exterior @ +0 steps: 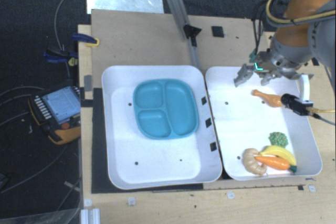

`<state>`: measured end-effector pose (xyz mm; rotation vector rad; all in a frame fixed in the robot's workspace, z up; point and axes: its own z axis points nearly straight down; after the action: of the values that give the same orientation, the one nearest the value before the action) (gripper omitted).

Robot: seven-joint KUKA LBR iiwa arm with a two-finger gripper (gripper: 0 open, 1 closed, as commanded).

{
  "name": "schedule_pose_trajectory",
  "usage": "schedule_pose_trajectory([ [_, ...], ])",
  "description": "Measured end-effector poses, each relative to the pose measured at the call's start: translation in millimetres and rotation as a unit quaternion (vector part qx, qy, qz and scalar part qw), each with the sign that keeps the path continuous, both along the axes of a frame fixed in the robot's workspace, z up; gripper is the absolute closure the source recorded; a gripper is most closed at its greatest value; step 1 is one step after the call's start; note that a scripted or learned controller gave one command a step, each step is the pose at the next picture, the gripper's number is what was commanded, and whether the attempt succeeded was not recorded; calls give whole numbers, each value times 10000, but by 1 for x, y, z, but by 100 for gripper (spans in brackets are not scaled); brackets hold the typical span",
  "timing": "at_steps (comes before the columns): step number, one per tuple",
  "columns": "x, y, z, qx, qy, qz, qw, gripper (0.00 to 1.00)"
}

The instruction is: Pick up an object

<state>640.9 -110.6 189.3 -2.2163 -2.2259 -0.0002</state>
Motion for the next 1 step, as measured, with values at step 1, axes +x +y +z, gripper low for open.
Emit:
schedule_pose_trajectory([
  [1,0,0,1,-1,-8,1,10000,0],
])
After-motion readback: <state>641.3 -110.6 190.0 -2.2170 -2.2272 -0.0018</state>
